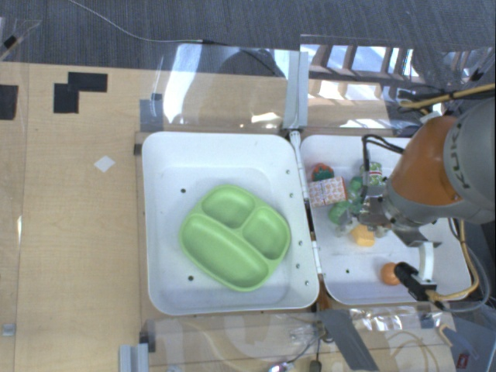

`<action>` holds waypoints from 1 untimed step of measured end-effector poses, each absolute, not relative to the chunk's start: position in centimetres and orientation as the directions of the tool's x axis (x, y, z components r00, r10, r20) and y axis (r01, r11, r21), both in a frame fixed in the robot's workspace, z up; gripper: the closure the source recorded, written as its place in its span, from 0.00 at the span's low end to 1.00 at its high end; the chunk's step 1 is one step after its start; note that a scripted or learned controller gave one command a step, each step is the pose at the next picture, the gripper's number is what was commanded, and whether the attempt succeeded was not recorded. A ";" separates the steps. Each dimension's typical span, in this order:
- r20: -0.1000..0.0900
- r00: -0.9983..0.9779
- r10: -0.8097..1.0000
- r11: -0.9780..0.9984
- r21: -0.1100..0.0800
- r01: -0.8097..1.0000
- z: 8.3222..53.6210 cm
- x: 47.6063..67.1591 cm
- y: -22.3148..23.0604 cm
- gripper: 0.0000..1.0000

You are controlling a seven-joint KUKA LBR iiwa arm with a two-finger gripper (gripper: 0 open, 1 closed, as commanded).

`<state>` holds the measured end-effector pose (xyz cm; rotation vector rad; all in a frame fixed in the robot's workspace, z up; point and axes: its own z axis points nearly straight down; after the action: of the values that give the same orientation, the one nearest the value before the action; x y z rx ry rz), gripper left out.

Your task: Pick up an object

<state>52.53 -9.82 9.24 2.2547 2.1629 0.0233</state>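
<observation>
1. A pale wooden bench (70, 231) carried two shallow white bins side by side, with dark carpet beyond its far edge.
2. The left bin (167, 285) held a green divided plate (235, 237), lying flat near its middle.
3. The right bin (349, 285) held the small things to pick from: a patterned box (326, 191) near the dividing wall, a red piece (322, 172) just behind it, green pieces (342, 210) beside it, a yellow piece (363, 236) and an orange ball (390, 273) toward the near rim.
4. The gripper (364, 215) hung low over the green and yellow pieces, the arm's orange band above it. Whether its jaws stood apart or together could not be told; nothing showed as held.
5. To do this step well, I judged the descent should centre on one piece, probably the yellow one, clear of its neighbours, and close only once the tips straddle it, since the crowding invited a glancing miss.
</observation>
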 end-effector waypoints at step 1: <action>0.004 0.036 0.999 -0.036 0.023 0.999 10.1 52.8 -9.5 1.00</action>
<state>52.82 -9.47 10.10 2.2519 2.1715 0.0295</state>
